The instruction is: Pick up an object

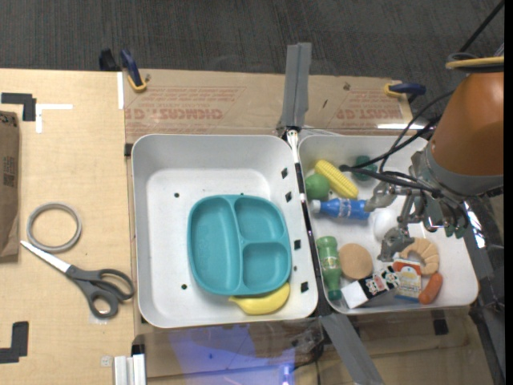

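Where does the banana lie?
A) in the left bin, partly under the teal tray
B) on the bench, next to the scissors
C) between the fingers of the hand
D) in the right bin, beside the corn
A: the banana pokes out from under the near edge of the teal tray in the left bin.

The arm point(479, 127) shows at three o'clock as a broad rounded orange band above a grey collar. Thin black cables loop out from it. Below hangs the tool point(398, 235), a cluster of dull metal links and small brackets.
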Action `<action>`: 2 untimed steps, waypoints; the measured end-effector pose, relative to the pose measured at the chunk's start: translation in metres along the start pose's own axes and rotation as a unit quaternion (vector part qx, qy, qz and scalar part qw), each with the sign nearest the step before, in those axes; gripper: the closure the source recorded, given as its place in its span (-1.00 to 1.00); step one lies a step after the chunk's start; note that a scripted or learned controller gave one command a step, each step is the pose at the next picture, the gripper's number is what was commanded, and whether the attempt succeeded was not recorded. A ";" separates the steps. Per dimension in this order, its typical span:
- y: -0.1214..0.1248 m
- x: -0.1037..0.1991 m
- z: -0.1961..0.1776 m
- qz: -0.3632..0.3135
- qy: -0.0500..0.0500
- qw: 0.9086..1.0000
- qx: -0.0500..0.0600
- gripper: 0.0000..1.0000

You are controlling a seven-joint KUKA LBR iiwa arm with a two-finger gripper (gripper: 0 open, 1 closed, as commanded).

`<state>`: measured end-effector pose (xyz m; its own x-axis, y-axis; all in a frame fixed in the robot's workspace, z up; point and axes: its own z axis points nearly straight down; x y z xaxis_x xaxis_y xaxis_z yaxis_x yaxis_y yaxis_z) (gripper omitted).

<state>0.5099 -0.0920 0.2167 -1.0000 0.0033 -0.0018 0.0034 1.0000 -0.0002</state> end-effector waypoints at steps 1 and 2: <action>-0.045 -0.048 0.102 0.048 -0.017 0.999 0.003 -1.00; -0.012 -0.075 0.124 0.110 -0.002 0.994 0.000 -1.00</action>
<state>0.5847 -0.1042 0.0928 -0.9750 0.2223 -0.0050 0.2223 0.9750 0.0004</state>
